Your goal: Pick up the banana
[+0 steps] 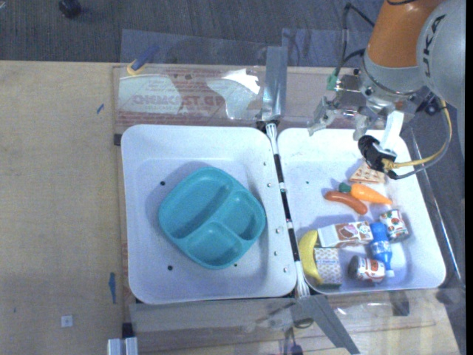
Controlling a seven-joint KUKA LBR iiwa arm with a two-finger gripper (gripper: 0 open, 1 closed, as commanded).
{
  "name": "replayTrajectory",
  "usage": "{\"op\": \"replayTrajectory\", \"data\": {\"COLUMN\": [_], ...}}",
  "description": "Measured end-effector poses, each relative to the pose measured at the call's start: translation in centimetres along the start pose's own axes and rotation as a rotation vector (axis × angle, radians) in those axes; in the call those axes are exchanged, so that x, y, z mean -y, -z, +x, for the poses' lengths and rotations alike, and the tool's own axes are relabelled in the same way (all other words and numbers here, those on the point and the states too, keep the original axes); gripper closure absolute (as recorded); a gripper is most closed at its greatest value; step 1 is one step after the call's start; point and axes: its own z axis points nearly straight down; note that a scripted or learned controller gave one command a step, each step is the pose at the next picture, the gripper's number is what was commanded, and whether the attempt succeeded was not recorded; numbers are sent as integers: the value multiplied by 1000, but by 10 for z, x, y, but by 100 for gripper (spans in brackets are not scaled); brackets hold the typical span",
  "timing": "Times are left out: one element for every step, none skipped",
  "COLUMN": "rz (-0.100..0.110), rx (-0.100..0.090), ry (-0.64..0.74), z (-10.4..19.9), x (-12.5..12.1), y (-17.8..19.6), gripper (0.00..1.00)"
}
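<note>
Right bin [432, 231] as landmark. The banana [308, 255] lies in its near-left corner, against the wall shared with the left bin [140, 154], partly covered by a small carton [327, 265]. Deeper in the right bin lie a carrot [369, 193], a red sausage [346, 200], a flat box [352, 234], a blue bottle [380, 244] and two cans. The gripper [341, 120] hangs over the far-left part of the right bin, well apart from the banana, jaws spread with nothing between them. A teal divided plate [212, 217] sits in the left bin.
</note>
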Motion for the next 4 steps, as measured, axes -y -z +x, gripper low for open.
{"op": "replayTrajectory", "data": {"rz": [3, 3, -1, 4], "rx": [0, -2, 0, -2], "ry": [-33, 173, 128, 323], "z": [-76, -57, -55, 11], "x": [44, 134, 54, 83], "y": [-73, -147, 6, -57], "gripper": [0, 0, 0, 0]}}
